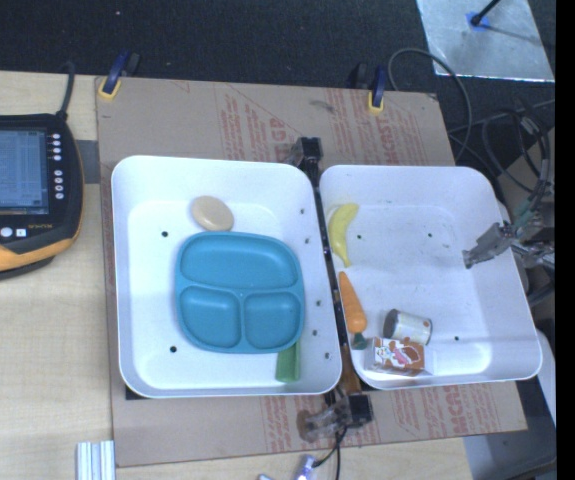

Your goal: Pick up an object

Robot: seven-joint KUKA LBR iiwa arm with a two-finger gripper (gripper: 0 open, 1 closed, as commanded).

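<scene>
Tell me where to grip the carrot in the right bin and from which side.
Grip the carrot at its thick middle, coming straight down. It lies flat, pointing up and down the view, hard against the bin's left wall, so setting the jaws across its width will likely be tight on the wall side.

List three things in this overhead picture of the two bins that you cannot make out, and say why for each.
1. Gripper, camera view: small and blurred at the right bin's edge; open or shut is unclear.
2. Green item: partly tucked under the blue tray; its full shape is hidden.
3. Small packet: label too small to read.
</scene>
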